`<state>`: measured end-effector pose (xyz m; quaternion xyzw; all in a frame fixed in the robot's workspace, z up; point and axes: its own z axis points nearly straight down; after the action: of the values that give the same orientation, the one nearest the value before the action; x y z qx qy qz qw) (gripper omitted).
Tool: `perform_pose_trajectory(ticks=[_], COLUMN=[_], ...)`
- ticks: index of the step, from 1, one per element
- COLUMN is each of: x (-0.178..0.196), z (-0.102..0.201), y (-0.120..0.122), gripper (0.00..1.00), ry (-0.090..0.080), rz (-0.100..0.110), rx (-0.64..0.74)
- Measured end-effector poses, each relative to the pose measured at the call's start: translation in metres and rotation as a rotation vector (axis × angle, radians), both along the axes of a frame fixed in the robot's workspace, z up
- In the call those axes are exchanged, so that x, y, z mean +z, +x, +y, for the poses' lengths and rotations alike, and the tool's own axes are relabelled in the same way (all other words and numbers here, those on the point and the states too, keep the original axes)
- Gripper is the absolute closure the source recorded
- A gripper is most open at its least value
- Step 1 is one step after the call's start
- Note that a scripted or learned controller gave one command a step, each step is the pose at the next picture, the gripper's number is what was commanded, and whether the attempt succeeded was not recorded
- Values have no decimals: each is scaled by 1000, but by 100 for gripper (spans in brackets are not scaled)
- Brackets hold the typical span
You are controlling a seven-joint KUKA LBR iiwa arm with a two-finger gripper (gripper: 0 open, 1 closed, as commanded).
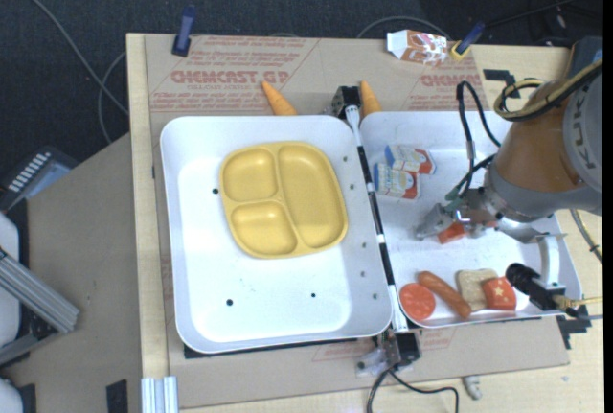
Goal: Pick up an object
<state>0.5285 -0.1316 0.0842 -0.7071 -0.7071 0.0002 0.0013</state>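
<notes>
Starting at the left, a shallow white plastic bin (192, 239) on the cardboard-topped desk (153, 95) holds a yellow three-compartment plastic plate (283, 198), lying flat towards the bin's far half. The right white bin (402, 126), touching the first along its edge, holds a small blue-and-white carton (400, 172) near its far left, and along its near edge a red round slice (417, 302), a reddish sausage-shaped piece (444, 292), a tan bread-like block (474, 286) and a red cube (500, 293), close together. The gripper (442, 227) of the grey arm (541, 162) sits low in this bin's middle, over a small red-orange object (452, 233); whether the fingers are spread or pinching it cannot be told.
</notes>
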Motion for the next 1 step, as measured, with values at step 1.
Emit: perform_pose_trajectory(ticks=[1], x=[10], z=[0], y=[1], gripper=[100], ry=[-1], rz=[-4], rx=[-1])
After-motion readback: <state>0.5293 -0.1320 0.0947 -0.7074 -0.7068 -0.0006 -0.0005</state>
